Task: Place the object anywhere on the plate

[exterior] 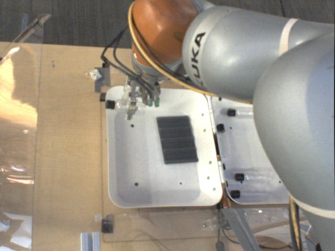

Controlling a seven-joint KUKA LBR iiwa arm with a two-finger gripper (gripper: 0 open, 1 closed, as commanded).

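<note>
Grey arm (272, 72) over white bins (120, 187) on wooden bench (63, 140).

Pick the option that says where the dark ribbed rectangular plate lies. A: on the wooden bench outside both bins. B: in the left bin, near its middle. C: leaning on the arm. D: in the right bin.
B: the dark plate lies flat on the floor of the left bin, near its middle, below and right of the tool.
</note>
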